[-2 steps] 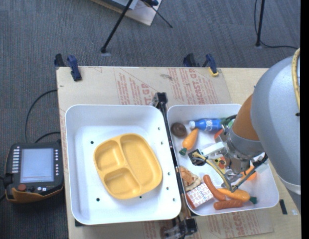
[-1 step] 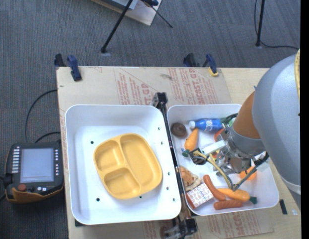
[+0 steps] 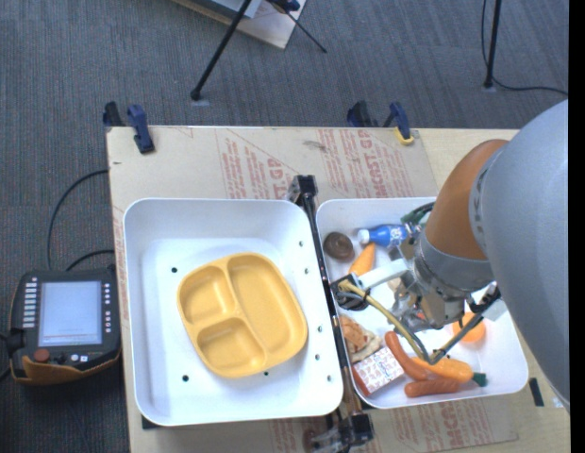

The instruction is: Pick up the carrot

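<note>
Floor (image 3: 66, 64): grey carpet, tripod legs.
Bench (image 3: 264, 159): board bearing 2 white bins.
Carrot (image 3: 442, 370): right bin (image 3: 514, 366), front.
Gripper (image 3: 420, 314): above clutter, grip state impossible to tell.

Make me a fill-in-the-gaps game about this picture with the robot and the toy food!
1. The yellow plate lies in the ______ bin.
2. The plate has ______ compartments.
3. The carrot lies near the ______ edge of the right bin.
4. The band on the arm above the bin is ______.

Missing words: left; three; front; orange
</note>
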`<state>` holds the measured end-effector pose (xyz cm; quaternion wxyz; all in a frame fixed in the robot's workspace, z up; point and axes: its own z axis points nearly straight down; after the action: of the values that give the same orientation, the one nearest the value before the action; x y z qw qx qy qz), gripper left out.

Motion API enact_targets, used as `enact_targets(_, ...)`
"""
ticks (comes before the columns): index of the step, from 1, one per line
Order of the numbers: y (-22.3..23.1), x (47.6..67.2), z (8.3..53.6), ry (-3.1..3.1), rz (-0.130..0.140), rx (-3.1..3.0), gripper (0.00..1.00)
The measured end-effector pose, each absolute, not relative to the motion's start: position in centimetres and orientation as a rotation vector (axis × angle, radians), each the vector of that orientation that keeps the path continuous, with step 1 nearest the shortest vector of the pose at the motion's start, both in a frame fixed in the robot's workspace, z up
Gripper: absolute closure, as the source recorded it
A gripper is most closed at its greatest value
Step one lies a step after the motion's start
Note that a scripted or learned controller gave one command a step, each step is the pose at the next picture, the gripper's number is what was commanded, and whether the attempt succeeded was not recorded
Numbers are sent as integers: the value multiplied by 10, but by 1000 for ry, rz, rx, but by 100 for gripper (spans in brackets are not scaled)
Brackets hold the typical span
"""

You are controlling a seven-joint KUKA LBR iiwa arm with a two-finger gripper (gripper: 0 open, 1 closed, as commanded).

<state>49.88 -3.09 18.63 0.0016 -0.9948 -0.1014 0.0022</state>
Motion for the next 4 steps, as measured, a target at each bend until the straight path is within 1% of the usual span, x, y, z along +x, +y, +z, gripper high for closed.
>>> enact_targets(1, 51, 475, 186, -318, 10, -3123, 100)
enact_targets(2, 80, 475, 186, -583, 11, -3085, 100)
enact_targets(3, 80, 475, 194, -581, 19, -3083, 100)
enact_targets(4, 101, 475, 186, -310, 8, -3125, 100)
